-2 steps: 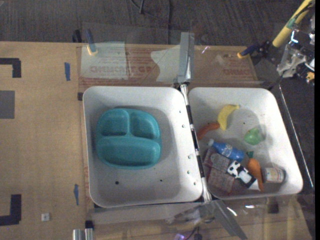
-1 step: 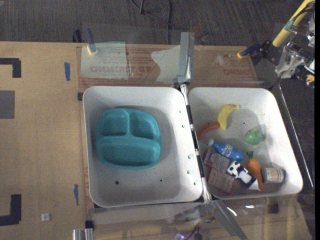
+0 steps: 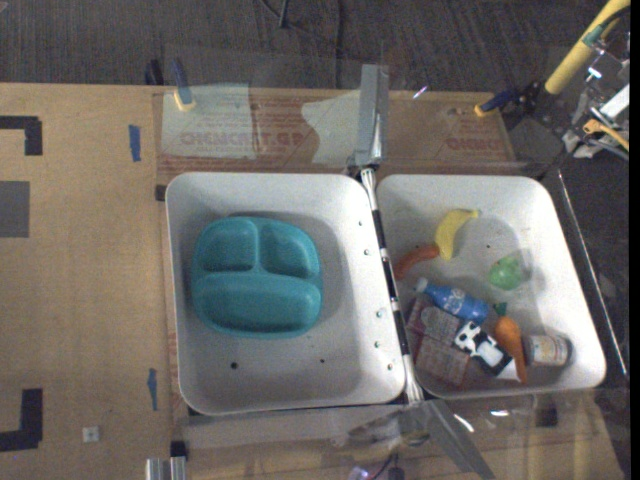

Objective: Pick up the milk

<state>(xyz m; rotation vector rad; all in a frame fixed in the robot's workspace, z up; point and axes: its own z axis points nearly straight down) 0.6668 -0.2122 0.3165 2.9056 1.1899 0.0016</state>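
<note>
Camera view: milk (image 3: pixel 482 347) carton's black-and-white cow-patch print, its lettering unreadable.

Milk (image 3: pixel 479 346) carton — black-and-white patched — lies in right bin's near end.

The gripper (image 3: pixel 598 108) hangs at the bench's far right corner, outside the right bin (image 3: pixel 560 218). Below it in frame lie a banana (image 3: pixel 455 230), a bottle (image 3: pixel 455 301) and, farthest down, the milk (image 3: pixel 478 346) beside a carrot (image 3: pixel 512 340). Well to its left, a teal plate (image 3: pixel 257 276) sits in the left bin (image 3: pixel 200 193).
</note>
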